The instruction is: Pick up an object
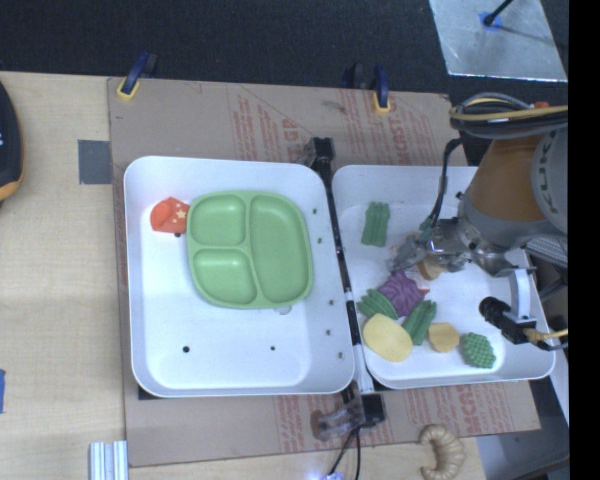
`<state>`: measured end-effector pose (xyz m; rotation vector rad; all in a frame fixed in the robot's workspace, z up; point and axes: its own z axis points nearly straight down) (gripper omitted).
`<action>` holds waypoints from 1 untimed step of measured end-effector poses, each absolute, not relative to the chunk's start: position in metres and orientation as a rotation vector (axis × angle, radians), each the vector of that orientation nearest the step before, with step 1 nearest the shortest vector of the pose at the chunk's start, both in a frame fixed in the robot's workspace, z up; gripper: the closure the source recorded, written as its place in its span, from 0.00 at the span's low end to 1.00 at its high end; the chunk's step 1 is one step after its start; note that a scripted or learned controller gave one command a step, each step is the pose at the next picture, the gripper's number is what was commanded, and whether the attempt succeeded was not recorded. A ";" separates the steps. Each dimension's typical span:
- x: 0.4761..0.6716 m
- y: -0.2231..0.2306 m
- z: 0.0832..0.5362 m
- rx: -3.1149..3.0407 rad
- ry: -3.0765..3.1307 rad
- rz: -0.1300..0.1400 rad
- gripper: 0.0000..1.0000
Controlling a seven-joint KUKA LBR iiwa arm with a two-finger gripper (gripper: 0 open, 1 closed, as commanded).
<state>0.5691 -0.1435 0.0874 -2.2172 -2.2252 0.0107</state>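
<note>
because the hand (427, 256) is sitting low over the right bin (540, 368), its metal tip is blurring into the toys under it, and i cannot tell whether it is released or clenched, or whether anything is sitting in it. the grey arm (505, 183) with its orange band is reaching in from the right and covering the bin's far corner.

just below the hand a purple toy (401, 291) is lying, touching a dark green piece (419, 320) on its lower right side. a yellow lump (387, 337) is resting against the near-left wall, a small orange-yellow piece (443, 338) and a knobbly green toy (477, 349) are lying beside it along the near edge. a ribbed green piece (376, 223) is lying apart, up toward the far-left corner.

judging from this, the hand is working at the grasp itself. the purple toy looks the nearest target, but it is crowded by its neighbours; the lone ribbed green piece looks easier to take cleanly. a straight descent and a slow lift seem wise.

in the left bin (150, 358) a green divided plate (250, 248) is lying with a red toy (168, 215) beside it, all on the tabletop (50, 298).
</note>
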 end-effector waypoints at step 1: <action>0.571 -0.143 0.103 -2.215 -2.229 0.006 1.00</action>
